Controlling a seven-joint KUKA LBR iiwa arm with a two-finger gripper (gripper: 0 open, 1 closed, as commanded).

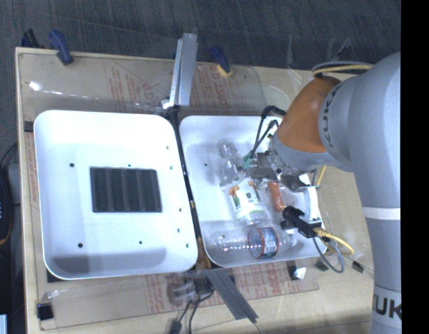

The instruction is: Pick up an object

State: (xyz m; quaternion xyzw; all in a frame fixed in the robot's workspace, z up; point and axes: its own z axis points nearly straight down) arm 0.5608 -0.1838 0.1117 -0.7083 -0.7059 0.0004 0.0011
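The right bin (200, 145) holds several objects. A clear plastic bottle with a white and green label (246, 199) lies in the middle. A second clear bottle with a blue-red label (259, 243) lies along the bin's near wall. An orange tube-like object (275, 195) lies to the right of the labelled bottle. A small clear piece (228, 152) sits toward the bin's far side. My gripper (259, 164) hangs low over the bin's middle, just above the labelled bottle's upper end, under the orange-banded wrist (304, 124).
The left bin (61, 138) has a dark ribbed rectangle (125, 189) on its floor. A metal divider post (182, 68) stands between the bins at the far side. Blue clamps (60, 47) grip the bench's far edge. Cables (329, 245) trail at the right bin's near right corner.
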